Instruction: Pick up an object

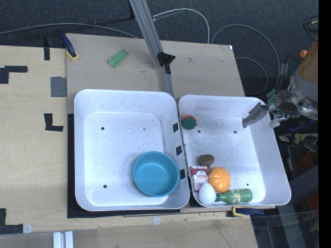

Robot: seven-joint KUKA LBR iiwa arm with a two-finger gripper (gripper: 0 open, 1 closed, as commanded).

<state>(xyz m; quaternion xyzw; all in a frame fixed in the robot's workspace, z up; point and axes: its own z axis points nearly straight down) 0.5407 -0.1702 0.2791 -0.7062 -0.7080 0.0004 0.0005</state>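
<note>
You see the arm (305, 81) entering from the right, with the pincer (257, 113) positioned over the upper right part of the right bin (258, 138). One grey finger (253, 115) points down and left toward the bin floor; you cannot tell from this angle whether the pincer is wide or narrow. Nothing is visible between its fingers.

Contents of the right bin:
- A small red-and-green ball (189, 122) lies near the upper left corner, well apart from the pincer.
- A dark brown oval object (206, 159) lies near the bin's middle left.
- A small red-and-white carton (199, 178) lies just below the brown object, close to the left wall.
- An orange fruit (219, 179) sits just beside the carton, on its right.
- A white egg (207, 194) rests at the front wall, below the carton.
- A green bottle (235, 196) lies on its side along the front wall, just beside the egg.

All the front items are well apart from the pincer.

The left bin (93, 138) holds a blue bowl (155, 173), upright, in its lower right area.

On the wooden surface (207, 71) behind the bins you see a green block (118, 58) and a grey slanted pole (147, 25).
</note>
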